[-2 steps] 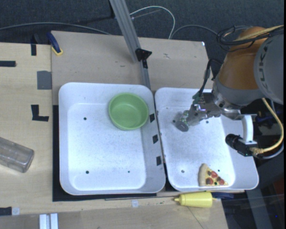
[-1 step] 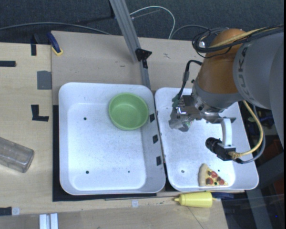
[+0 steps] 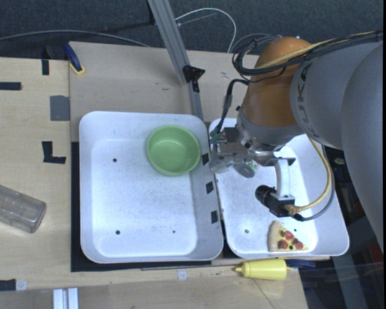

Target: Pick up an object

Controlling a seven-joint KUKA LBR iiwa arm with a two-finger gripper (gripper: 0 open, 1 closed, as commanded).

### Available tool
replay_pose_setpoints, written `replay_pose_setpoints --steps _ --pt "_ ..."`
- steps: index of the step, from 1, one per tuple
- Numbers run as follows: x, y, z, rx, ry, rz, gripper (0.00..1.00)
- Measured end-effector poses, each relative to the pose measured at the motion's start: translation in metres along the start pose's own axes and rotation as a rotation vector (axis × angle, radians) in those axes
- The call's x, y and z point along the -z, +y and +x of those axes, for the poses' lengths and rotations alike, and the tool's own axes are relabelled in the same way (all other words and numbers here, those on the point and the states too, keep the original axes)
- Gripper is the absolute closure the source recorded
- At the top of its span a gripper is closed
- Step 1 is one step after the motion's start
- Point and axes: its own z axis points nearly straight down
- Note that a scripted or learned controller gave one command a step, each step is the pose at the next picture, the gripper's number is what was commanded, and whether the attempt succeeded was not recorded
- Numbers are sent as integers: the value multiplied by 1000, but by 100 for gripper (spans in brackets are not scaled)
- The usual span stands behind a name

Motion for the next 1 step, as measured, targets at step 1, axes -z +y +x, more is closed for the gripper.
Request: replay_pose_setpoints --steps 1 --pt "-5 15 55 2 0 -1 100"
